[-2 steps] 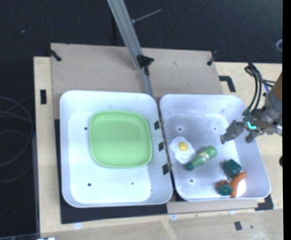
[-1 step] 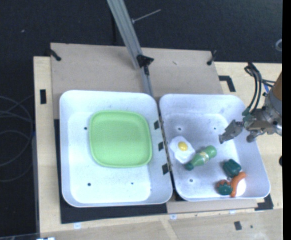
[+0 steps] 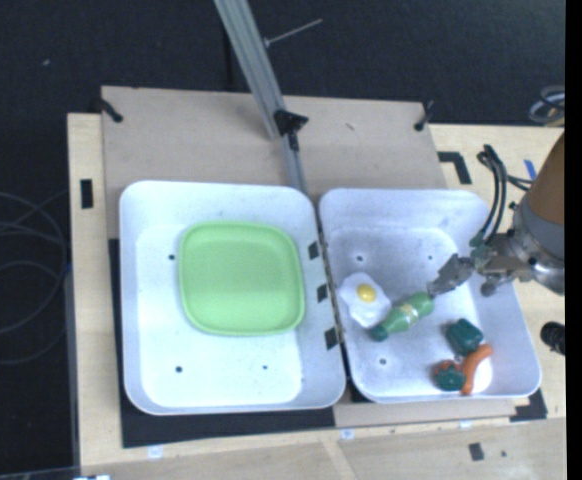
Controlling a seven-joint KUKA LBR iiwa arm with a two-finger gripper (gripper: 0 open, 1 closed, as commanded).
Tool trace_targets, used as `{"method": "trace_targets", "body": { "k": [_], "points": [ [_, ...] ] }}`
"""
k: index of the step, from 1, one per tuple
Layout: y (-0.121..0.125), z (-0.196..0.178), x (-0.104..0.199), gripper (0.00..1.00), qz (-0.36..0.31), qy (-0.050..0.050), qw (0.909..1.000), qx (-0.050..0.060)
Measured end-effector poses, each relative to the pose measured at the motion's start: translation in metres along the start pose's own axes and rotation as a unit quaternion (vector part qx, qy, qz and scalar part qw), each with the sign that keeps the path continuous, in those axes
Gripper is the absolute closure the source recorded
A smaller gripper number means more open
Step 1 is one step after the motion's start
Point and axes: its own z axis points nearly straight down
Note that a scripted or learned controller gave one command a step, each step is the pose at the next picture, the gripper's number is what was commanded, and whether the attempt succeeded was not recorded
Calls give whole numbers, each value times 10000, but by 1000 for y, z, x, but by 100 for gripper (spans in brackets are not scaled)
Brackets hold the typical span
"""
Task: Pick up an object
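in the right bin (image 3: 401, 213), toward its near half, sit all my candidates: a fried-egg toy (image 3: 362, 299) against the left wall, a small green bottle (image 3: 405, 315) lying on its side just right of the egg and touching or nearly touching it, a dark green block (image 3: 463, 334) further right, and an orange-and-white carrot-like piece (image 3: 475, 366) beside a reddish lump with a green bit (image 3: 449, 375) near the front right corner. the claw (image 3: 449, 273) reaches in from the right and sits low over the bin, its tip just above and right of the bottle's upper end; nothing is visibly between its fingers, and at this slant i cannot tell how far apart they stand. my read is the approach is lined up on the bottle, since it is the nearest piece and lies clear of the walls. the loose scatter looks like plain dumping, no order to it. the left bin (image 3: 146, 268) carries a flat green plate (image 3: 241, 277) set square in its middle, well apart from the action. both bins sit side by side on the tabletop (image 3: 371, 148), clipped together at the shared edge. no brand, label or legible writing on anything; the toys are too small to show print.
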Motion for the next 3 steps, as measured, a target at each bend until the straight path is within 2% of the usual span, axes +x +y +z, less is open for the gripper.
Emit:
{"method": "trace_targets", "body": {
  "k": [1, 2, 3],
  "points": [
    [4, 60, -5, 0, 0, 2, 10000, 9],
    [5, 101, 1, 0, -5, -2, 10000, -26],
    [7, 89, 0, 100, 0, -1, 10000, -49]
  ]
}}
